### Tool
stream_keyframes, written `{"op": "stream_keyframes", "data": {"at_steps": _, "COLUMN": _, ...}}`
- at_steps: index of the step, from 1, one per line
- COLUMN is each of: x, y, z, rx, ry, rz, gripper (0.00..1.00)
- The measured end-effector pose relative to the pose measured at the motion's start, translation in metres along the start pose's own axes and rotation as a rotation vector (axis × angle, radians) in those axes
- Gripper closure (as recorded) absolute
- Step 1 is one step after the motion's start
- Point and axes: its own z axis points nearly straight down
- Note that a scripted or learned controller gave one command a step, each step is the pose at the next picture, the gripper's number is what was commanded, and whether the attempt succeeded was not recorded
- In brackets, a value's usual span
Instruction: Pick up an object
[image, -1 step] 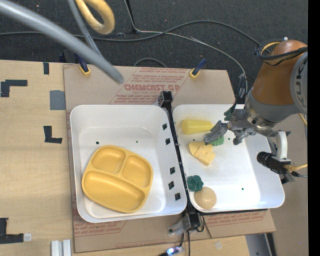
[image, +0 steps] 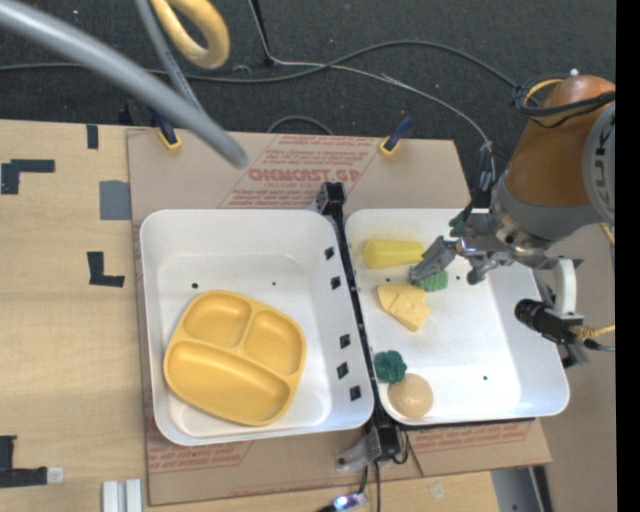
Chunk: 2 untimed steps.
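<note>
Fingers (image: 432, 262) of the gripper (image: 436, 268) pointed toward 9 o'clock, low in the right bin (image: 500, 395); whether they were parted or closed could not be told. A small green object (image: 435, 282) lay right at their tips; grip unconfirmed. Yellow block (image: 392, 252) just at 9 o'clock of the tips. Cheese wedge (image: 406, 305) at 7 o'clock. Green broccoli piece (image: 388, 366) and tan round item (image: 410, 396) near the bin's 7 o'clock corner. Left bin (image: 175, 235) held a yellow divided plate (image: 234, 356).
</note>
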Motion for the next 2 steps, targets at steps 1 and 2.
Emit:
{"op": "stream_keyframes", "data": {"at_steps": 1, "x": -0.01, "y": -0.002, "z": 0.053, "rx": 0.006, "ry": 0.0, "rz": 0.002, "gripper": 0.0}}
{"op": "stream_keyframes", "data": {"at_steps": 2, "x": -0.001, "y": -0.002, "z": 0.102, "rx": 0.005, "ry": 0.001, "rz": 0.0, "gripper": 0.0}}
